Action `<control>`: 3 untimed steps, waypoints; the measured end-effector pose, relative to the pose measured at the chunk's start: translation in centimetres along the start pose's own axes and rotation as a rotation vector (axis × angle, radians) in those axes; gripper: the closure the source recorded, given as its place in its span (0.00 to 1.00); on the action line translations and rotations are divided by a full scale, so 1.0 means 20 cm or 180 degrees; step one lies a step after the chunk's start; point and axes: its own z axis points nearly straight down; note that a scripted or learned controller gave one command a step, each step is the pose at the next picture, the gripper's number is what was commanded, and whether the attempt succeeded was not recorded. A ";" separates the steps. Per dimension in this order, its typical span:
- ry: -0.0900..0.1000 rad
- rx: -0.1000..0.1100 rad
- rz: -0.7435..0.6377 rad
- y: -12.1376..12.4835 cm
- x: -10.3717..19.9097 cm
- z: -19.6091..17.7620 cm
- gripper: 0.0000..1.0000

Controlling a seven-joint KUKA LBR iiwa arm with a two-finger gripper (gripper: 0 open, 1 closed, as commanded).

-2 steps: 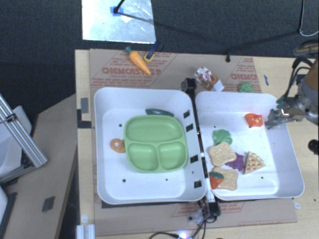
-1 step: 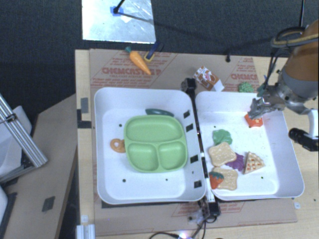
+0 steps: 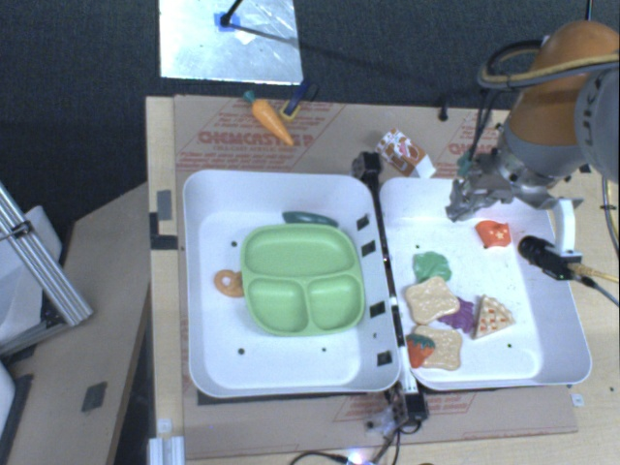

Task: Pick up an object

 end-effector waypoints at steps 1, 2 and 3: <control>0.0001 -0.0004 0.0000 0.21 0.25 0.02 1.00; -0.0001 0.0002 0.0012 0.25 0.27 -0.04 1.00; -0.0005 0.0002 0.0011 0.26 0.27 -0.04 1.00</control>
